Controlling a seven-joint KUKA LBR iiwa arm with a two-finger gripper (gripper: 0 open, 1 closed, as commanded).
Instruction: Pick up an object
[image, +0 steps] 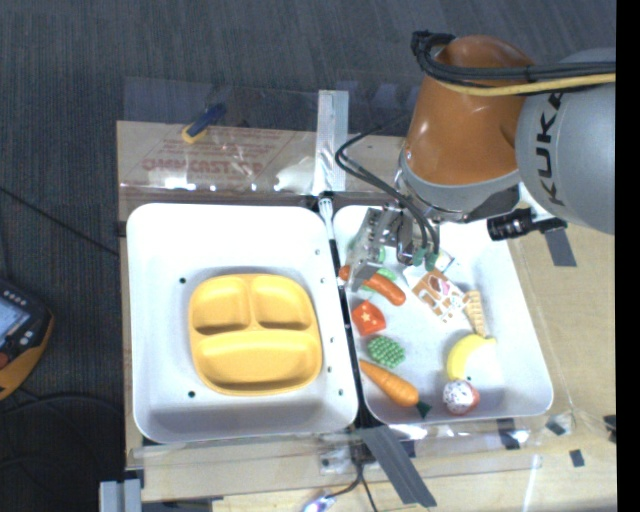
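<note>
My gripper (388, 256) hangs low over the back left part of the right bin (520, 330), fingers pointing down and apart, nothing between them. Just below its tips lies a red-orange sausage-shaped toy (386, 289). Close by are a red tomato-like toy (368, 318), a green knobbly toy (386, 350) and an orange carrot (390, 384). To the right lie a white and orange patterned piece (438, 293), a tan stick (476, 312), a yellow banana (466, 356) and a white and red ball (460, 397).
The left bin (160, 250) holds a yellow divided plate (255, 331). A ridge (338, 300) separates the two bins, right beside the gripper. Black cables (360, 155) loop off the wrist. A clear plastic sheet on cardboard (220, 150) lies behind the bins.
</note>
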